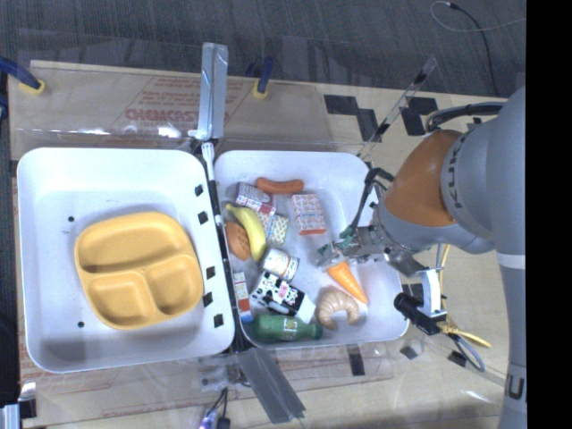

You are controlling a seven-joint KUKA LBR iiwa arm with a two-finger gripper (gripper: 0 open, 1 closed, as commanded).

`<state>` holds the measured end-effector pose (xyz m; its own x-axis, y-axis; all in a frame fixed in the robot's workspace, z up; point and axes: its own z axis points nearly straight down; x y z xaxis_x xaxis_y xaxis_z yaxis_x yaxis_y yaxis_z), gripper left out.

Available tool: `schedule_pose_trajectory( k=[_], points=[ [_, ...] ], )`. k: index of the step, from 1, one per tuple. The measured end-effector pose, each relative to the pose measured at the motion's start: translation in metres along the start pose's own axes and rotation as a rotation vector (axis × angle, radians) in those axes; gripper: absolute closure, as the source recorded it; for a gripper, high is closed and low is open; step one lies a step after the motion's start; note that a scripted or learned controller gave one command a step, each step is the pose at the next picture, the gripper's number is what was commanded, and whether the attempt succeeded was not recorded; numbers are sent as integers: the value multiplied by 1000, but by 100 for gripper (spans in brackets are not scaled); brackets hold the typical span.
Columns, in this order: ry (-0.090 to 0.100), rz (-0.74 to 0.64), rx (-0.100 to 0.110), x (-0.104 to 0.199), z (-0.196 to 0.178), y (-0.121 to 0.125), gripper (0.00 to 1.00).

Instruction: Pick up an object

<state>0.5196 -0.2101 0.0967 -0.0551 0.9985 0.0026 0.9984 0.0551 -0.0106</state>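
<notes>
Just beneath the claw (344,247), grip state indiscernible: an orange carrot (347,281), tip toward it.

Arm (447,195) bent low, wrist angled left.

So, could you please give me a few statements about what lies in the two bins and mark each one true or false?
1. The yellow tray lies in the left bin. True.
2. The banana lies in the left bin. False: it lies in the right bin, near the divider.
3. The green bottle lies along the right bin's near edge. True.
4. The sausage lies next to the green bottle. False: it lies at the far end of the right bin, apart from the bottle.
5. The gripper is over the right bin, close to the carrot. True.
</notes>
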Motion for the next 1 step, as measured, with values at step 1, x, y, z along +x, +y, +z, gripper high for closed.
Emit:
schedule_pose_trajectory(
  k=[1],
  points=[
    [-1,-31,-6,57,-91,27,100]
  ],
)
